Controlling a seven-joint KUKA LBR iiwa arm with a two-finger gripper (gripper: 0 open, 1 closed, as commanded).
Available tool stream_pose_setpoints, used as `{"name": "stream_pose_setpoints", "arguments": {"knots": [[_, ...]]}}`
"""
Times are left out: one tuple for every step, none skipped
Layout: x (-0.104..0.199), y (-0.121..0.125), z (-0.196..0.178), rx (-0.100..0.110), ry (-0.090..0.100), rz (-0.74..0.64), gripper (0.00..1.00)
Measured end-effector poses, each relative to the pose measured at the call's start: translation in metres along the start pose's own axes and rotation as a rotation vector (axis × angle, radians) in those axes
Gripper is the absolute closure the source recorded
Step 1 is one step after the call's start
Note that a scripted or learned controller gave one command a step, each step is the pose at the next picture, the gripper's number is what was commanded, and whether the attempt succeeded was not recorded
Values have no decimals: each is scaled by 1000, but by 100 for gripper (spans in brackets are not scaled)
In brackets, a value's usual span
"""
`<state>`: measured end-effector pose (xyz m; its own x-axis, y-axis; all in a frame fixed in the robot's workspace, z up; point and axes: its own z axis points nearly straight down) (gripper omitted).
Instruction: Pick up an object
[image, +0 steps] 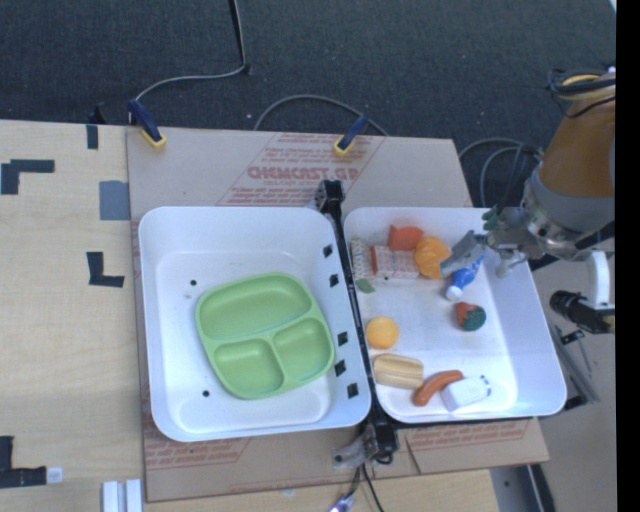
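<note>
White plastic forms the two bins, and in the left bin (165, 250) we see a green divided plate (264, 334), while the right bin (520, 330) carries a hot dog bun (397, 372), a red sausage (437, 387), a white block (467, 393), an orange ball (382, 332), an orange-red piece (405, 238) next to an orange fruit (433, 255), and a strawberry-like toy (470, 317). The gripper (478, 256) is above the upper part of the right bin, its two grey fingers are spread, and between them we see a blue and white bottle (463, 277) that lies tilted, its white cap pointing down-left; we cannot tell if the fingers really touch it.
</note>
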<state>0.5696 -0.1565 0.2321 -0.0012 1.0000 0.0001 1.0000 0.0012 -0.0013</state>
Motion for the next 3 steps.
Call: {"name": "stream_pose_setpoints", "arguments": {"knots": [[17,33,143,-3,0,-1,0],[49,79,146,6,-12,2,0],[46,96,147,11,-12,2,0]]}}
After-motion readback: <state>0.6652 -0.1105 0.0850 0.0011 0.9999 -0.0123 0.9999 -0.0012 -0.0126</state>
